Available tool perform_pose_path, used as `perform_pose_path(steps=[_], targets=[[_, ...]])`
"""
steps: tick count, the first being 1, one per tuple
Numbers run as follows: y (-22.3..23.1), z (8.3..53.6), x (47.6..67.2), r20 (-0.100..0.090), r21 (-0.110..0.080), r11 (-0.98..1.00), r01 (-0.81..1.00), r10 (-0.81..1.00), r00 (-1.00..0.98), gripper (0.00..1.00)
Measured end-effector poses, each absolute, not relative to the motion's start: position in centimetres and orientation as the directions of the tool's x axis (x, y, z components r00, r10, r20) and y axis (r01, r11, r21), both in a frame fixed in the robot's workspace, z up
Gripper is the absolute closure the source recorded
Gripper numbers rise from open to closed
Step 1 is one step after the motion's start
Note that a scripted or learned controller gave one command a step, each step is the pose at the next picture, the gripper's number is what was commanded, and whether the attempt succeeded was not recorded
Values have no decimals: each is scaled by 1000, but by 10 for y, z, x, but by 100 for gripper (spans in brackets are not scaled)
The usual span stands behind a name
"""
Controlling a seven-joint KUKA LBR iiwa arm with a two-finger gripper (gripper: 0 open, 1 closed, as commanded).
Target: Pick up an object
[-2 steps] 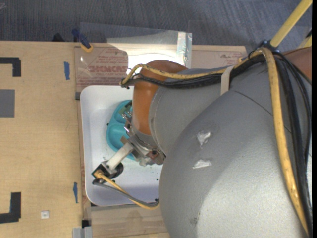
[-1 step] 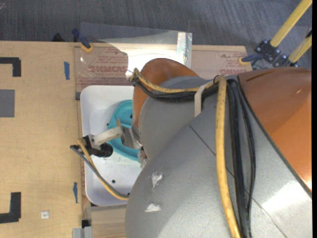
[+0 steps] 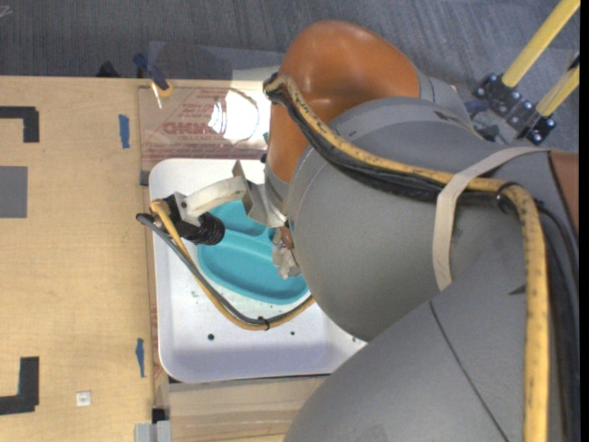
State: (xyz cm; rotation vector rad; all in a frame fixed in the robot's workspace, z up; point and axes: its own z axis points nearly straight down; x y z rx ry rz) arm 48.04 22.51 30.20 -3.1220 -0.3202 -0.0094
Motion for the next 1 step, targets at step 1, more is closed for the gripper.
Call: perform_pose_path(steps=[1], targets=[[224,199,478,-7,-2,-832,554,554,832,100]])
